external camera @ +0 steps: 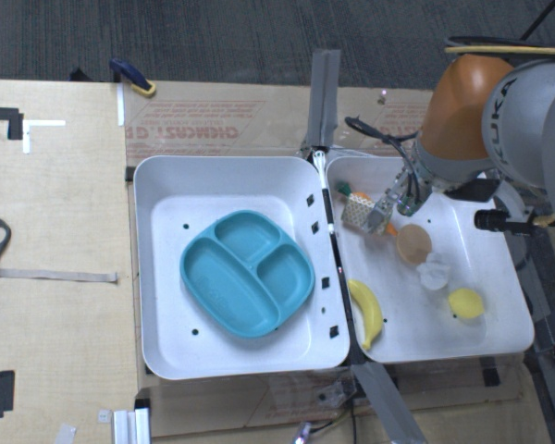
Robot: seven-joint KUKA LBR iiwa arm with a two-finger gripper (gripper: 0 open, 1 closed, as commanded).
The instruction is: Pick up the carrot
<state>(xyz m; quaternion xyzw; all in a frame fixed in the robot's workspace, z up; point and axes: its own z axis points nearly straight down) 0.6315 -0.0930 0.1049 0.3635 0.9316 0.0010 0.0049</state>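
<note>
Blue tray (248,274) in L bin (157,276); banana (367,311), lemon (465,303) in R bin (499,336)

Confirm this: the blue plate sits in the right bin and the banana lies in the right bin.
Not quite. The camera view shows the blue plate in the left bin, not the right. The banana does lie in the right bin.
</note>
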